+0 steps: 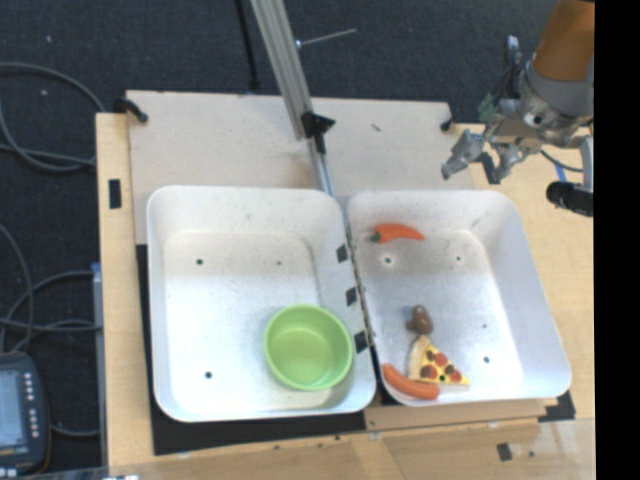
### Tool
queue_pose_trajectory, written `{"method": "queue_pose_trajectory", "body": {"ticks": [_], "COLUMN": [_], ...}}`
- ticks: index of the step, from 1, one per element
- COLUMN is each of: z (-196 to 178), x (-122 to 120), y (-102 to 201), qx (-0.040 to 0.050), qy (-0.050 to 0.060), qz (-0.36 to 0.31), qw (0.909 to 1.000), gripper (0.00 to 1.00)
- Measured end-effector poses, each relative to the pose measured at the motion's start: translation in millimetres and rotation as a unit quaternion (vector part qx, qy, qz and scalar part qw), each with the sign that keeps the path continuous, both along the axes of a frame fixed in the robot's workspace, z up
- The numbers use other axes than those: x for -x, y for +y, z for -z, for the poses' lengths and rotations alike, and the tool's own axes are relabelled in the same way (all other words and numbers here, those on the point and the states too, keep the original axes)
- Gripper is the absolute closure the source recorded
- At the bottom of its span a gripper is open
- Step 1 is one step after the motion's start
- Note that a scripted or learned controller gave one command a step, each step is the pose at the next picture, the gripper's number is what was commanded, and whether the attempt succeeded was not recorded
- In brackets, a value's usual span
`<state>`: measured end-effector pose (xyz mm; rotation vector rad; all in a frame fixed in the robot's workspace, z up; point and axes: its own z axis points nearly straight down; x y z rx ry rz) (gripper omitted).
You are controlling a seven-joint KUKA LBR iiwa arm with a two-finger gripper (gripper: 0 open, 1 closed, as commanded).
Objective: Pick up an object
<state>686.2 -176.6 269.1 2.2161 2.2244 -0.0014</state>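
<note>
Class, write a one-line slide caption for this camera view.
Open gripper waits above the right bin holding carrot, pizza slice and sausage; green bowl sits left.

A green plastic bowl sits upright in the left bin's near corner. In the right bin: an orange toy carrot, small brown lump, pizza slice, red sausage.

Arm is showing an orange band over a grey wrist; the grey metal pincer is carrying dark fittings.
</note>
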Motion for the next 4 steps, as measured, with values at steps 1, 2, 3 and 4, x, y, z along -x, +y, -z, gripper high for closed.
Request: {"method": "queue_pose_trajectory", "body": {"ticks": [1,2,3,4], "z": [-0.1,56.5,112.4,161.0], "x": [0.2,1.3,6.4,5.4], "y": [-0.8,6.9,-4.1,-6.6], "qx": [0.0011,0.0002,0.0007,0.0015], "qy": [0.000,0.002,0.002,-0.002], "qz": [0.000,0.000,0.002,0.002], "qw": [1.0000,1.0000,1.0000,1.0000], "gripper": [0.00,0.00,0.00,0.00]}}
